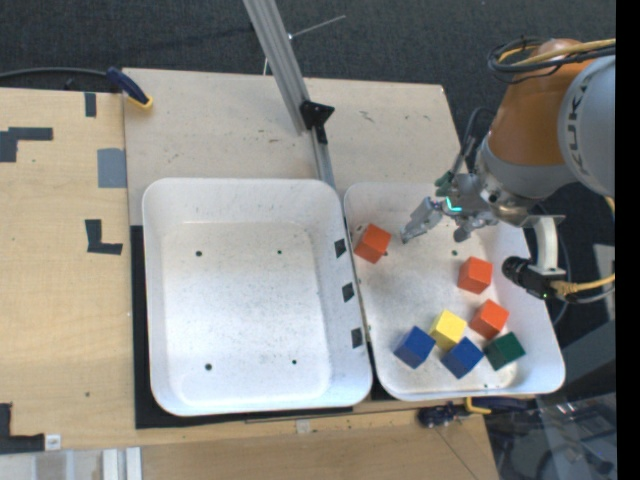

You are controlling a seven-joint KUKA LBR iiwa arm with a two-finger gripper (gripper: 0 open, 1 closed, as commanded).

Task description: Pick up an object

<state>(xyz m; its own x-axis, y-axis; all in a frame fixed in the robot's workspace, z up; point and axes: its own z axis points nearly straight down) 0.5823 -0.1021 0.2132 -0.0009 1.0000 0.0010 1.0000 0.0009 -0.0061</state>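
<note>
- Nearest the camera, along the front edge of the right bin [545,373], sits a tight cluster: a blue cube [414,347] at about 7 o'clock in the bin, a second blue cube [462,357] at 6 o'clock touching a yellow cube [449,326], and a green cube [505,349] at 5 o'clock just beside an orange cube [490,318].
- A little farther back, toward 3 o'clock, another orange cube [475,274] stands by itself.
- The left bin [160,208] holds no blocks; I see just a few dark specks on its floor.
- At about 10 o'clock in the right bin, a lone orange-red cube [372,242] lies close to the wall between the bins.
- The hand [440,218] hangs over the far part of the right bin at roughly 12 o'clock; its fingers look spread apart, with nothing between them.
- My guess: the lone cube at 10 o'clock is the easiest target, standing well clear of the rest. The hand should centre over it, square the fingers to its flat sides, mind the bin wall, then drop straight down before closing.
- Farthest off, the tabletop [220,118] runs behind both bins.
</note>
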